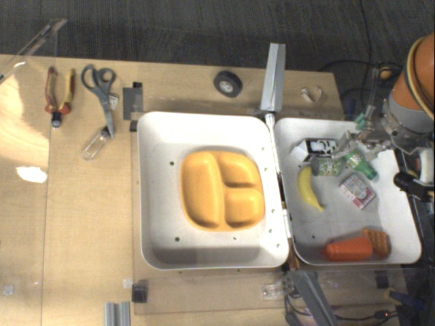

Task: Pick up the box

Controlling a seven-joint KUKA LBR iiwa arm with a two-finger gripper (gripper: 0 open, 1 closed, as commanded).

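On the far left of the wooden bench lie red-handled pliers, then grey-handled scissors. A black roll of tape sits further along, above the bins. The left white bin holds a yellow three-compartment plastic tray, lying near its middle. A grey metal bar stands at the seam between the bins. In the right white bin, a yellow banana lies near the left side, with a small black-and-white box just above it toward the back. A green bottle lies on its side beside the box, a pink-patterned packet sits right of it, and an orange carrot-like object rests at the front. The gripper hangs over the bin's back right, above the bottle; how its fingers stand I cannot tell.
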